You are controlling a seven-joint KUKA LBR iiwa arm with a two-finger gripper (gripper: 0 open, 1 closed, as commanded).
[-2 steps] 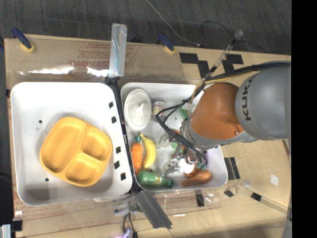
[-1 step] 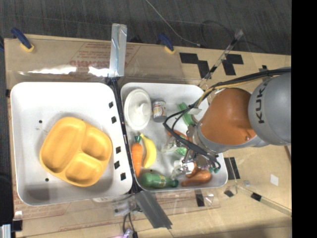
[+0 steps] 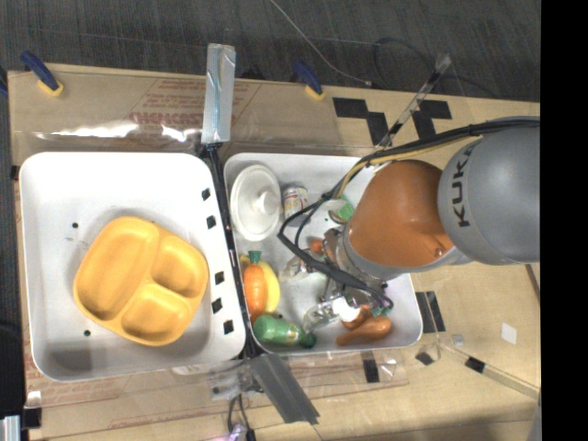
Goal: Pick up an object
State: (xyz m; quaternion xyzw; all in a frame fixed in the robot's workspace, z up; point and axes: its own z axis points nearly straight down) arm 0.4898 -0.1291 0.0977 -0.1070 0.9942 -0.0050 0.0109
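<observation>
Cardboard-covered bench [image 3: 276, 99] bearing two white bins, yellow tray [image 3: 140, 278] lying in the left bin [image 3: 46, 182], arm reaching down into the right bin [image 3: 276, 165], gripper [image 3: 342, 309] hanging over toys near an orange sausage [image 3: 365, 330], its state not possible to tell, white bowl [image 3: 254, 200], carrot [image 3: 254, 286] and green vegetable [image 3: 280, 331] lying along the left wall.

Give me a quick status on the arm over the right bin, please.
Gripper low in right white bin, fingers unclear. Orange sausage-shaped toy beside it, not seen gripped. Black cables draped across.
</observation>
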